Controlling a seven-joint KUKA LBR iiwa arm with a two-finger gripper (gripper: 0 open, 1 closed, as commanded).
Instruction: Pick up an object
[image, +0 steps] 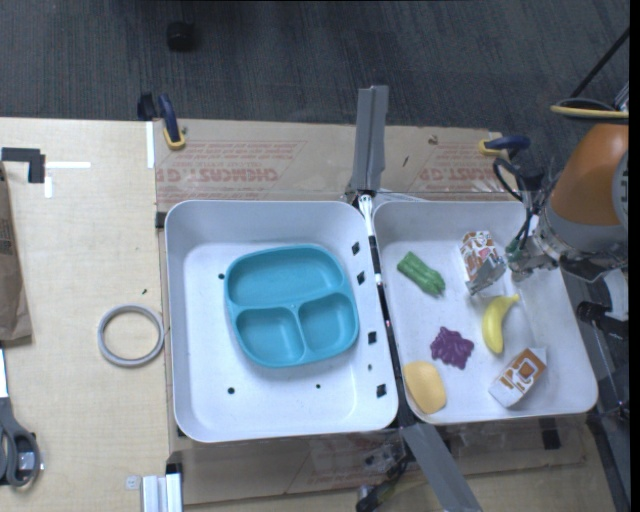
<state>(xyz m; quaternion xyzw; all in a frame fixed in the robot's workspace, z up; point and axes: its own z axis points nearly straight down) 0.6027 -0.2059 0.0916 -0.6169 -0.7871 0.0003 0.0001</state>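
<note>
Grey gripper (522, 258) low in right bin (570, 400), near small carton (481, 257) & banana (495, 324); jaw state can't tell. Nothing lifted yet, pick remains.

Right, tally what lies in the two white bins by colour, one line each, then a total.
Blue, the divided plastic tray: 1
Green, the knobbly toy vegetable: 1
Purple, the toy grape bunch: 1
Yellow, the toy banana and the rounded yellow toy fruit: 2
White printed, the crumpled pouch and the small carton: 2
Total: 7
</note>
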